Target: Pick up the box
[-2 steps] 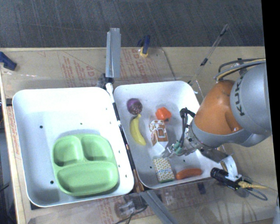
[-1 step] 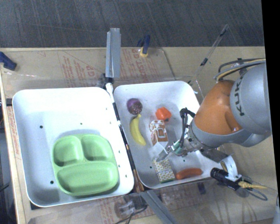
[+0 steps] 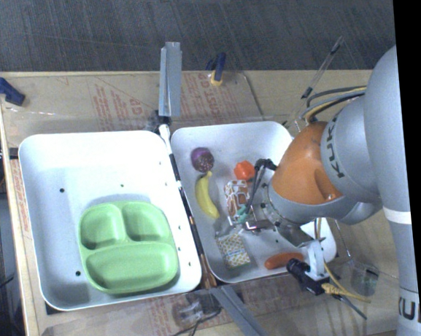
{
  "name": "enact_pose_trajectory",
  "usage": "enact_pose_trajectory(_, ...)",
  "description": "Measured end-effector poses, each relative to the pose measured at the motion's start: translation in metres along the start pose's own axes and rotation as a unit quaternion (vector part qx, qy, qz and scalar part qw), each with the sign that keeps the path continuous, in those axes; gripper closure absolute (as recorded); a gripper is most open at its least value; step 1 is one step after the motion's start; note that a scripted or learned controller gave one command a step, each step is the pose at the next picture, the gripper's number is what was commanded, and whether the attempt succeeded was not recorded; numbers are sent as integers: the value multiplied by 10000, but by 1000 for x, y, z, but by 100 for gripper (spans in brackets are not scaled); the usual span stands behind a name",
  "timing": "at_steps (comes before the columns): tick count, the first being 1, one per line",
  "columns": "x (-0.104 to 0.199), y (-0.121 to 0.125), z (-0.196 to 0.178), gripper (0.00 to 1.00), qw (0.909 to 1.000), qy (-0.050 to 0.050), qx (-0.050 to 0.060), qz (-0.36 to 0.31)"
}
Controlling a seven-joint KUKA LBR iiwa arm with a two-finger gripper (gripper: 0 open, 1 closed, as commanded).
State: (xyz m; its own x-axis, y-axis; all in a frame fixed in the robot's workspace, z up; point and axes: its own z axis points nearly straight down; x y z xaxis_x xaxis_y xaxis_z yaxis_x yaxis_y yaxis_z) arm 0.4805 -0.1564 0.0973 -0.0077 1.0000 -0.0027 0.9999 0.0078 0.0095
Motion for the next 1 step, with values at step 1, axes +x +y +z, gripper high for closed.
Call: enact_pose_trajectory(1, -31, 60, 1, 0, 9997, 9, 3, 236)
